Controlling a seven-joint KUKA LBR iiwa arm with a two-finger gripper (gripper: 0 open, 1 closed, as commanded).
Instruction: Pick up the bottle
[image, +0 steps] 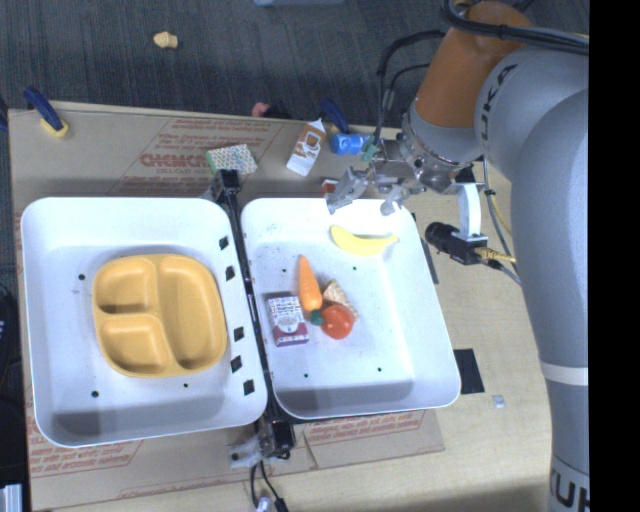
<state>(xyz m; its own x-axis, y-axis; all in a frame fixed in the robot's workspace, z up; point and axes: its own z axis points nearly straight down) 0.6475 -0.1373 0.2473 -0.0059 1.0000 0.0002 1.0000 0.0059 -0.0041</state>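
In the right bin (425, 340), near to far: red packet (287, 320) w/ unreadable label, carrot (309, 283), banana (362, 240). Gripper (364, 200) hangs over the bin's far rim just above the banana, fingers (340, 195) apart, nothing btwn them. What looks like the bottle (305, 148), small, white/brown, lies beyond on the cardboard (180, 150), outside the bins, left of the gripper; cardboard's red print is too blurred to read.

The bench is seen from above at a slant by one fixed camera, far enough back that both bins are taken in: the left bin (50, 300) toward 9 o'clock, the right bin (425, 340) centrally, the arm (520, 110) entering from 2 o'clock.
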